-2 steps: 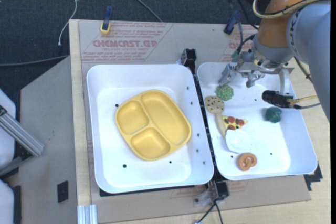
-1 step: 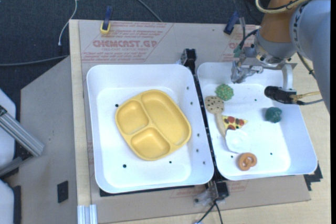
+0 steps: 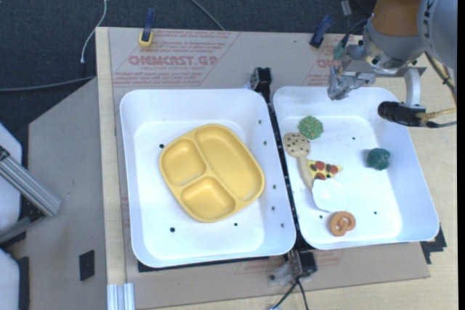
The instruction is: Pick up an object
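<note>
The robot's hand is hovering over the far rim of the right shallow white bin, grip state unreadable, and should be descending squarely over the nearby bumpy green broccoli-like toy before closing.

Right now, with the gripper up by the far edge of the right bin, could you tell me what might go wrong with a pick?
1. The cookie, green broccoli-like piece and pizza slice lie close together near the right bin's left wall; a descent there may nudge neighbours or clip the wall.
2. The gripper sits over the bin's far rim, not above any item, so dropping straight down would probably catch nothing.
3. The pizza slice looks flat and may slip.
</note>
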Available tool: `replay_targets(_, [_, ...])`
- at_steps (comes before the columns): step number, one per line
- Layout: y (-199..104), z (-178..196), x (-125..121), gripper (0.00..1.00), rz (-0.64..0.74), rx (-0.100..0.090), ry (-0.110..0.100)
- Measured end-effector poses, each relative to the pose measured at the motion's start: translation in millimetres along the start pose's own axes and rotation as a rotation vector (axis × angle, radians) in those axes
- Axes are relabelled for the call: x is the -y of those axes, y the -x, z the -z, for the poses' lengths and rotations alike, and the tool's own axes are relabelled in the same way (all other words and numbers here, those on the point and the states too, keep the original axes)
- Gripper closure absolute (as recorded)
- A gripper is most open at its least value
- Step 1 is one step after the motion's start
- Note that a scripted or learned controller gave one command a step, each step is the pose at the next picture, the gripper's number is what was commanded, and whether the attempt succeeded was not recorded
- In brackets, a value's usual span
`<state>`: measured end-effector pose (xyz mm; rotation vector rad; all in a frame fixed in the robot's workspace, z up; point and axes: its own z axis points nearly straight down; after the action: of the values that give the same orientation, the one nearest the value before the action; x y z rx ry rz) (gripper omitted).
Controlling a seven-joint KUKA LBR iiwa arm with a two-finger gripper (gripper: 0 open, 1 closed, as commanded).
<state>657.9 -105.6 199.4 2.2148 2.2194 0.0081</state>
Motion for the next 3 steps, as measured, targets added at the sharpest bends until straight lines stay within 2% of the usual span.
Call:
replay_targets(1, [-0.3,26.3,-1.5,1.0,0.0,0.0,-0.003])
replay_targets(3, [-105.7,9.7,18.8,1.0,0.003,-0.003,-0.012])
